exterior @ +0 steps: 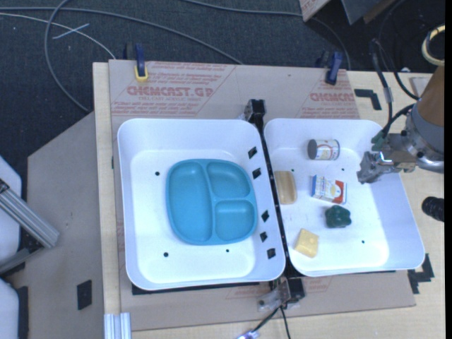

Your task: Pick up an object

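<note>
Standing at the bench, I note two white bins side by side. The left bin (pixel 134 189) holds a blue divided plate (pixel 212 200) and nothing else that I can make out. The right bin (pixel 395 253) carries the candidates for picking: a small can (pixel 323 149) lying on its side at about 12 o'clock from the bin's centre, a small printed carton (pixel 329 188) near the centre, a tan sponge-like block (pixel 285 187) at 9 o'clock, a dark green lump (pixel 338 217) at about 5 o'clock (possibly a toy vegetable; too small to be sure), and a yellow wedge (pixel 307 242) at 7 o'clock.

The gripper (pixel 372 166) hangs over the 3 o'clock side of the right bin, just inside its wall, with the grey arm and orange band behind it at the frame's edge. How far the pincer is parted I cannot tell; nothing is seen caught in it. It stands apart from every item, the carton being nearest, at its 8 o'clock.

Judgement: the approach step is in hand; no grasp has been made. The next move calls for travel toward 9 o'clock to stand over a chosen item, then a straight descent. The carton lies flat and the can may roll, so either could slip.
</note>
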You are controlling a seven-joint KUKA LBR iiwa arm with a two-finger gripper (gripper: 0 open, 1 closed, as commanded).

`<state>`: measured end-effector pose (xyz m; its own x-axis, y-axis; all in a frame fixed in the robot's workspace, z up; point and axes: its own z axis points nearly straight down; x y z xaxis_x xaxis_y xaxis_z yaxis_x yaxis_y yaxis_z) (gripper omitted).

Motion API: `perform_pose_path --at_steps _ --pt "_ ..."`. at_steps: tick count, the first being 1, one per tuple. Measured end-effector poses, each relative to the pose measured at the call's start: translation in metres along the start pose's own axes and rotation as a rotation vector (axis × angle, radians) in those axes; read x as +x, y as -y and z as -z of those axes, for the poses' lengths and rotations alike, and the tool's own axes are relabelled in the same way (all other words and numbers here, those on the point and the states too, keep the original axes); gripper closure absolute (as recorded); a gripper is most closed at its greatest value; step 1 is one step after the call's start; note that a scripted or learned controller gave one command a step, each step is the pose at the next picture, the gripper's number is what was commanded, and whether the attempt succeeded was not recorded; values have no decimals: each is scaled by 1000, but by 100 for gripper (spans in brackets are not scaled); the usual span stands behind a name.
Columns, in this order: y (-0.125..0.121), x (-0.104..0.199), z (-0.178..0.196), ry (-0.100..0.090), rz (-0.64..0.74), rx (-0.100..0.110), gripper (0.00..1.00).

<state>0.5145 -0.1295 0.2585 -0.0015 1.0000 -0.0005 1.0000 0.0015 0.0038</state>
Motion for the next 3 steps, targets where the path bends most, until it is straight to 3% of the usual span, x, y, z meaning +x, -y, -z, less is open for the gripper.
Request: perform_pose_path --at_steps 3 --pt "-14 172 -13 -4 5 4 100"
